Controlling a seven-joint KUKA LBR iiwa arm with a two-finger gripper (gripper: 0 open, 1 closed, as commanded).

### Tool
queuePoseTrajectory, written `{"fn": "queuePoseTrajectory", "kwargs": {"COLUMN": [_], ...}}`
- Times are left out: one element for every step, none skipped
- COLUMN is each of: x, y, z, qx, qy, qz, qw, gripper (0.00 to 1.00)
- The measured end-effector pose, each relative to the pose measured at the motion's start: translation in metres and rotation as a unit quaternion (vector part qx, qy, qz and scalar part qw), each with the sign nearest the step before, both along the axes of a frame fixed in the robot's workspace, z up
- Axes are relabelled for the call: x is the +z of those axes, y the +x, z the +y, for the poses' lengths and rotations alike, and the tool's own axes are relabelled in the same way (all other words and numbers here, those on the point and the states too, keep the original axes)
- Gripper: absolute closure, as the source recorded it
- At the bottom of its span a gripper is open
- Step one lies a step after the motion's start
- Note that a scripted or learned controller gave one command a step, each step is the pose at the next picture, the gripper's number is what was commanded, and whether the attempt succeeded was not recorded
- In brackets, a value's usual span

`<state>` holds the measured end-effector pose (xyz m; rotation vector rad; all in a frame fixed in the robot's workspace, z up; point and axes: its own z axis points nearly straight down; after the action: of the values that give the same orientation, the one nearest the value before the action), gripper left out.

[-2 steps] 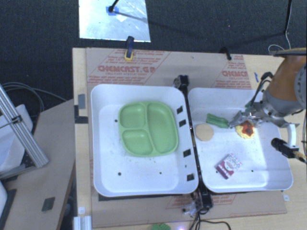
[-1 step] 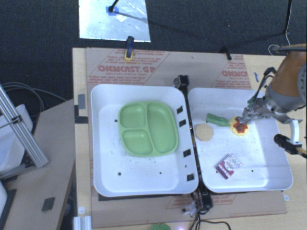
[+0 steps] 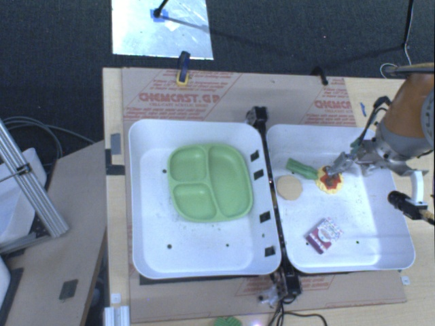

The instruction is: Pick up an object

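Holding a green tray (image 3: 209, 183), left bin (image 3: 146, 202); right bin (image 3: 380, 250) holds packet (image 3: 323, 234).

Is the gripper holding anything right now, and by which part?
Cannot be told. The gripper is down at the yellow and red toy in the right bin; a hold isn't visible.

red "chemcast gp" lettering on the brown board (image 3: 178, 98) under the bins.

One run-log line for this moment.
gripper: down at yellow-red toy, right bin | grasp: unconfirmed | green plate: left bin
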<state>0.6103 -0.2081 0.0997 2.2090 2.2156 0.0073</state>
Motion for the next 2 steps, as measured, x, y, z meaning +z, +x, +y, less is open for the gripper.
{"fn": "queuePoseTrajectory", "kwargs": {"x": [-0.014,-0.015], "y": [0.062,0.013], "z": [0.010,0.001], "qx": [0.002,-0.002], "qy": [0.0021,0.0027], "qz": [0.002,0.006], "qw": [1.0000,1.0000], "gripper": [0.00,0.00]}}
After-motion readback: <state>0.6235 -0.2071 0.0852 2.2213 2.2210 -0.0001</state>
